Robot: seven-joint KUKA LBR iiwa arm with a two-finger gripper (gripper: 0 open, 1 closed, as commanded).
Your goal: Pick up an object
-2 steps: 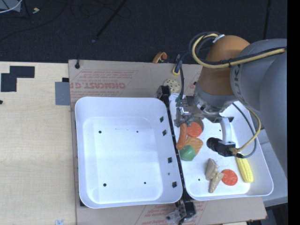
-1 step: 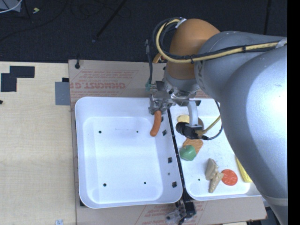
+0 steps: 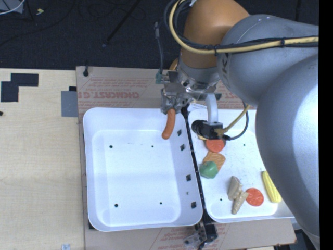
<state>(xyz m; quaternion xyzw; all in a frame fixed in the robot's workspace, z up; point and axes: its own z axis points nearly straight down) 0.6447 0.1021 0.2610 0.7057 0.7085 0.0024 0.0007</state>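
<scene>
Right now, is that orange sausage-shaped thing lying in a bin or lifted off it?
Lifted. The orange sausage-shaped toy hangs upright from the gripper, its top end between the fingers, above the left bin near its far right corner.

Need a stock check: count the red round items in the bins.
2. One red round item lies near the top of the right bin, just above the green piece; the other red round item lies near its lower edge. The arm may hide more.
</scene>
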